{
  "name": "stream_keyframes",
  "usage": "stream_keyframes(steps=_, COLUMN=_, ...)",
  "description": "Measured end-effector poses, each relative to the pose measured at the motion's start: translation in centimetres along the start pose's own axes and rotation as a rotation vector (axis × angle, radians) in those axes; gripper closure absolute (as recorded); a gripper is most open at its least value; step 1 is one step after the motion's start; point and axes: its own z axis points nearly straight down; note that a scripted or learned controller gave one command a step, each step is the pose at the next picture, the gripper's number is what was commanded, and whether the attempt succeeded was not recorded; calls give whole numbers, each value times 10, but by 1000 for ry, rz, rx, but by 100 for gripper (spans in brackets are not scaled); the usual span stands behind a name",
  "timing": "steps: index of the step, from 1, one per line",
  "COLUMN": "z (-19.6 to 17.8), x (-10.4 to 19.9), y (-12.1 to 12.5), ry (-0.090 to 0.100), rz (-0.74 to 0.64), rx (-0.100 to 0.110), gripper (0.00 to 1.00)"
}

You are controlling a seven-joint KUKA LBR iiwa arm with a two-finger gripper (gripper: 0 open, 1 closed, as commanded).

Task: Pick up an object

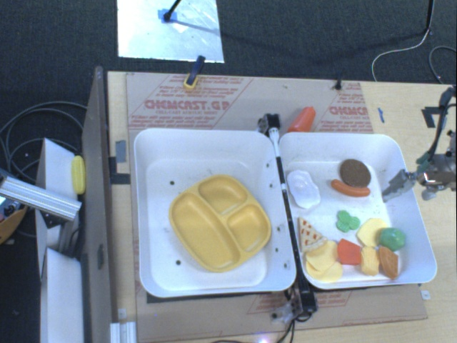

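Because the yellow plastic divided tray (220, 222) takes up most of the left white bin (153, 191), the small toy foods lie together in the right white bin (407, 161), among them a brown round patty (354, 171) above an orange sausage (350, 189). The gripper (397, 184) hangs over this bin's right rim, near the sausage, holding nothing; I cannot tell how it stands, and I judge the pick is not yet begun

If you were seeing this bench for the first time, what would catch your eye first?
The yellow three-compartment plastic tray stands out, lying alone in the left white bin. Next comes the bright clutter of toy food in the right white bin, including a brown round patty and an orange-red sausage. The gripper hangs at that bin's right edge.
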Motion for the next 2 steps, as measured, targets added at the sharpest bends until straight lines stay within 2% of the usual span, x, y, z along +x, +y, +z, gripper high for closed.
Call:
stream_keyframes(steps=1, z=116, x=9, y=30, ry=3, rz=-2, rx=8, gripper=0)
stream_keyframes(steps=2, z=203, x=3, y=78, ry=-1, rz=-3, rx=-2, gripper=0)
